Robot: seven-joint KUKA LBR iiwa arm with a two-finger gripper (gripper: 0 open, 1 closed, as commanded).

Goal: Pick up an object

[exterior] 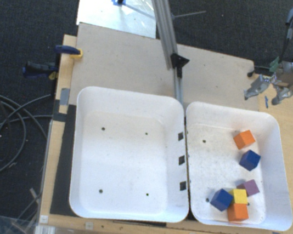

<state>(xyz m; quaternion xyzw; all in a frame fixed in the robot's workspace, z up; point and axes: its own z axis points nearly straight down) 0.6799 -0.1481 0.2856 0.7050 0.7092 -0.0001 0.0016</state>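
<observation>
Claw (265, 93) hanging spread and empty above the bench, just beyond the far rim of the right bin (281, 158), nothing between the fingers. Nearest candidate the orange cube (244, 139), lying toward 6 o'clock from the claw, inside the bin's far end, with a blue cube (249, 160) next at 6 o'clock of it. Counting up: six cubes in all, two orange, two blue, one purple (251, 187), one yellow (240, 195), four of them bunched at the bin's near end; left bin (85, 131) alongside.
</observation>
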